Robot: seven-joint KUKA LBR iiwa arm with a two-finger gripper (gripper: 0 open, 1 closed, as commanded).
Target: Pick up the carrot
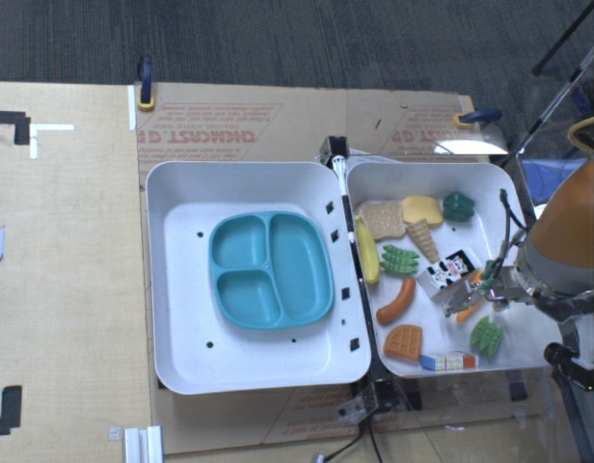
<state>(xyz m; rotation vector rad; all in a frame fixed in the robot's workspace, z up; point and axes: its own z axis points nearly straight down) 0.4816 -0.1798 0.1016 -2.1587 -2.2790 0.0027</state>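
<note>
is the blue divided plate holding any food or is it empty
Empty. The blue divided plate sits alone in the left bin, all three compartments bare; the toy food lies in the right bin.

Red print runs along the cardboard sheet (307,123) beyond the far edge of both bins, upside down and too blurred to read; no other text is legible.
</note>
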